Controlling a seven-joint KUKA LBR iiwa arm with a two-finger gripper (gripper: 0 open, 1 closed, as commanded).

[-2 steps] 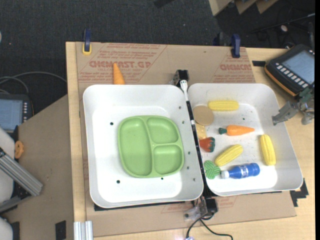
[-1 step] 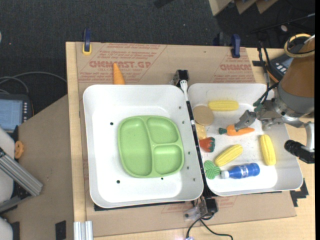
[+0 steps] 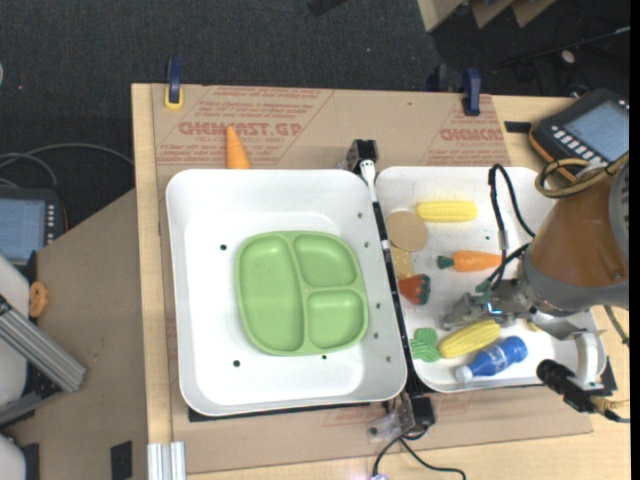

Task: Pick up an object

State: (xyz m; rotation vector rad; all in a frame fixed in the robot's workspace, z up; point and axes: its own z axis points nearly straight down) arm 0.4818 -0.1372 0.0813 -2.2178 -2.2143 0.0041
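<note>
Nearest the camera, at the right bin's (image 3: 392,183) front edge, a blue bottle (image 3: 493,358) lies just beside a yellow corn cob (image 3: 469,339) (likely hollow toy plastic, so light, stiff and somewhat slick). The gripper (image 3: 470,308) hangs directly above the cob's upper side; whether it is released or clenched I cannot tell. Taking the cob across its middle, between the rounded ends, looks the surest hold. The green divided plate (image 3: 300,293) sits in the left bin (image 3: 200,208).
</note>
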